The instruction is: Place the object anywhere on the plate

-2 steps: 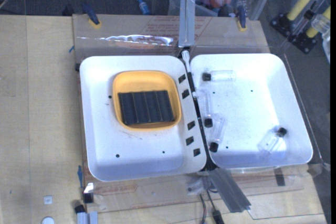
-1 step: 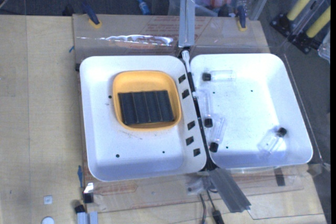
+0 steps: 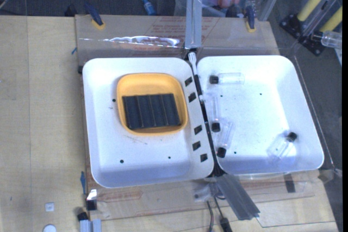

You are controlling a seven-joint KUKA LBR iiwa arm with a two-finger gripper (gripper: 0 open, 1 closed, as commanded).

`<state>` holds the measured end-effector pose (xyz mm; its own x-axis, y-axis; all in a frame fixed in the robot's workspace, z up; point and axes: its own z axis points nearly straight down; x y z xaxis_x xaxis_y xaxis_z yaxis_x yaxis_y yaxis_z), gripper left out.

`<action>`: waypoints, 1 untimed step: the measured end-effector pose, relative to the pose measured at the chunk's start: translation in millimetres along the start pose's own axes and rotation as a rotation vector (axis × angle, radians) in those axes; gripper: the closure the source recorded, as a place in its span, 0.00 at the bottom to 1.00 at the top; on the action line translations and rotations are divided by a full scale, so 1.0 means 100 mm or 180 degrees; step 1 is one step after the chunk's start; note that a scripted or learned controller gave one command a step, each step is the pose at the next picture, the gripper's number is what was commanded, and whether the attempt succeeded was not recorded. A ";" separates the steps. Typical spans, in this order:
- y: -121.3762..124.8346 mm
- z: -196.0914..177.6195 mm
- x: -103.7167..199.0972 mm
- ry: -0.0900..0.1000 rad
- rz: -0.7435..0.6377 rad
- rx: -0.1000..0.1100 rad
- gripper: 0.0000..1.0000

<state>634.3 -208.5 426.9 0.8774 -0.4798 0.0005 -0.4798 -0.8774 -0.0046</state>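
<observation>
No brand, label or writing could be read on any thing in the two bins; faint reddish print on the cardboard strip [image 3: 163, 27] behind them was too blurred to read.

A dark grey ribbed rectangular slab [image 3: 151, 111] lay flat on the orange square plate with rounded corners [image 3: 150, 82], covering most of its lower half. The plate sat in the left shallow white bin [image 3: 103, 165], near that bin's back wall, with open white floor in front of it and on its left.

In the right shallow white bin [image 3: 307, 117], four small clear plastic vials with black caps lay apart: one near the back [image 3: 226, 79], two beside the middle divider [image 3: 213, 114] [image 3: 224, 141], one near the front right corner [image 3: 283, 144]. The centre of this bin was free.

The claw was not visible, so its state cannot be told.
</observation>
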 end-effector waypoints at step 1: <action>-0.07 -0.07 0.35 -0.0001 -0.0927 0.0001 1.00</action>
<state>668.0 -219.5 434.3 0.9782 -0.2076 0.0016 -0.2076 -0.9782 -0.0046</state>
